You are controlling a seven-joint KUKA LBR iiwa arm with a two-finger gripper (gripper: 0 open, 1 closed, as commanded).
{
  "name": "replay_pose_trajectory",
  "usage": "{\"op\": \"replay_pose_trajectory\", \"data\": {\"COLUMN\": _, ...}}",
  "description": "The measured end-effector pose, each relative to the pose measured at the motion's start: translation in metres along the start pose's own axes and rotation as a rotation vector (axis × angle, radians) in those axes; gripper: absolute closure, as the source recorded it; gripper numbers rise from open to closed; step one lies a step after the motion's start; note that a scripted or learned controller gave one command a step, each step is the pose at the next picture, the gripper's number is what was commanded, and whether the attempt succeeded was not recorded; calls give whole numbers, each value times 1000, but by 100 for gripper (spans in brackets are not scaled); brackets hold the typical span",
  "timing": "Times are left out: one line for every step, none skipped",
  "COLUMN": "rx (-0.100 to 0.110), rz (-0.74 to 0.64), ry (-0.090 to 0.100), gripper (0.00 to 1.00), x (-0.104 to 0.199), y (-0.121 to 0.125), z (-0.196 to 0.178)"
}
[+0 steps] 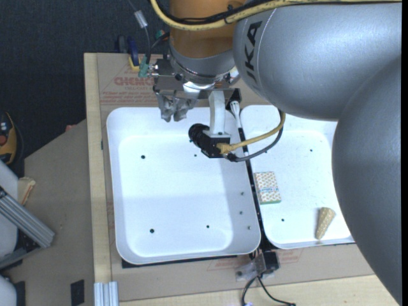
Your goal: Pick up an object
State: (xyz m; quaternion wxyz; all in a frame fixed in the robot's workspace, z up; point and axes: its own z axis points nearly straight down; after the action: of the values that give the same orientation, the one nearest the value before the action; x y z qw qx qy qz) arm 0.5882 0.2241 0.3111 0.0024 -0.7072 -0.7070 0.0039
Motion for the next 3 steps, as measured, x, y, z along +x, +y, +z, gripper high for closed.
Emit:
{"op": "replay_pose_trajectory", "data": {"rx": -3, "rz": 4, "ry": 1, "gripper": 100, "x": -79, "y": -70, "z": -57}}
{"op": "replay_pose_trajectory", "data": {"rx": -1, "rz": -5, "ry": 1, "gripper": 100, "x": -22, "y": -61, "z": 27}}
{"op": "replay_pose_trajectory", "data": {"rx": -17, "rz": -6, "ry": 8, "gripper": 100, "x": 2, "y": -111, "z": -94}}
